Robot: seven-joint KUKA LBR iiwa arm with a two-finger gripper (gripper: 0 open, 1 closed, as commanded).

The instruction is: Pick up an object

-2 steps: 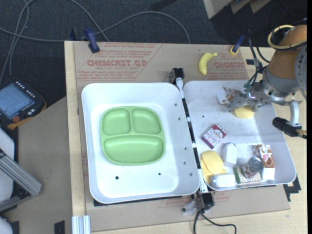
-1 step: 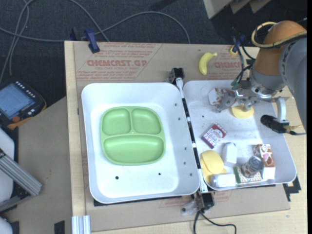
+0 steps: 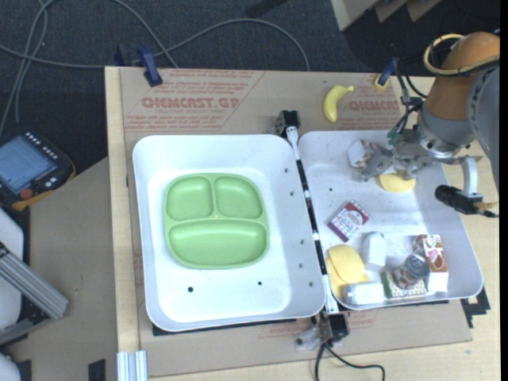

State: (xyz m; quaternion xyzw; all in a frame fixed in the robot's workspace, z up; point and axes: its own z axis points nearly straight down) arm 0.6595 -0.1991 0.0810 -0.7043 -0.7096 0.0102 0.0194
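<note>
Bench [image 3: 198,94] w/ 2 white bins [image 3: 230,153], banana [image 3: 336,101].

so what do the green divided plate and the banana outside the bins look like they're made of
The green plate looks like moulded plastic with a matte to satin finish: one even pale green colour, soft rounded dividers, only faint sheen. The banana, lying on the board beyond the right bin, is probably a plastic toy: uniform bright yellow, smooth surface, no brown marks, though it is too small here to be sure.

Arm [image 3: 468,86]: cut off by the right edge. End effector [image 3: 394,165]: tips too small and cluttered to read. Yellow object [image 3: 397,182]: partly covered by end effector. Handheld screen device [image 3: 28,169]: cut by left edge.
</note>
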